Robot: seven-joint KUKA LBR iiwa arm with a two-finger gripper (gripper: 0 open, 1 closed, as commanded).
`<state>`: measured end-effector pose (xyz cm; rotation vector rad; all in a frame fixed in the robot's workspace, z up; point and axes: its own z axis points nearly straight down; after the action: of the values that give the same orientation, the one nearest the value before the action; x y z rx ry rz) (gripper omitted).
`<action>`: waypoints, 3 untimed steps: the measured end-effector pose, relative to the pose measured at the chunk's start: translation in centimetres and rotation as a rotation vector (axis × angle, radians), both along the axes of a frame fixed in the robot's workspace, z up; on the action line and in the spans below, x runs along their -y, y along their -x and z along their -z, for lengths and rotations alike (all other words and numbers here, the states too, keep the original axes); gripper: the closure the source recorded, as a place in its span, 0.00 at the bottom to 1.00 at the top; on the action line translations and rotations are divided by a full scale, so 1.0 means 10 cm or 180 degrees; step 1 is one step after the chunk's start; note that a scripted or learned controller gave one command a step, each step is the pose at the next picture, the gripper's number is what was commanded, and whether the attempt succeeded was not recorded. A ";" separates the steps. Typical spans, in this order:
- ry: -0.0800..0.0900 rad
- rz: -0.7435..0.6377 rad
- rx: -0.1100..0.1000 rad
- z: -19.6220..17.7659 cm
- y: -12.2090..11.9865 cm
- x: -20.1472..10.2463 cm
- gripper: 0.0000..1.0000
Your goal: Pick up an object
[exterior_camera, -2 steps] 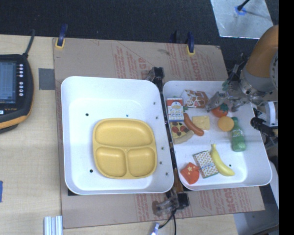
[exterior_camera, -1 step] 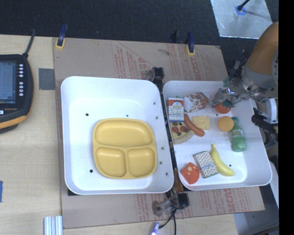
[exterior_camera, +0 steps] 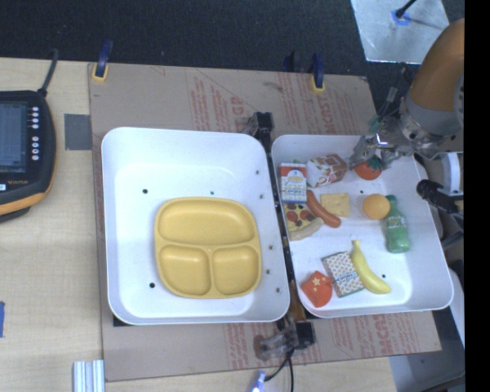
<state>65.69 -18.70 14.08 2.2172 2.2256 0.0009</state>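
Note:
My gripper hangs over the far right corner of the right bin, just above a small red tomato that it partly hides. In the same bin lie a small carton, a red and white packet, a sausage, a cheese slice, a pizza slice, an orange, a green bottle, a banana, a patterned box and a red pepper.
The left bin holds a yellow divided plate. A black and orange teach pendant lies on the bench at the far left. Clamps join the bins at the back and the front.

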 end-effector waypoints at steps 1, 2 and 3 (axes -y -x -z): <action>0.0001 0.0003 -0.0004 -0.27 0.00 0.25 1.00; 0.0003 -0.0004 -0.0015 0.07 0.01 -0.24 1.00; 0.0002 0.0004 -0.0010 -0.63 0.72 -0.01 1.00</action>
<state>58.50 -18.56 20.39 2.2199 2.2252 -0.0031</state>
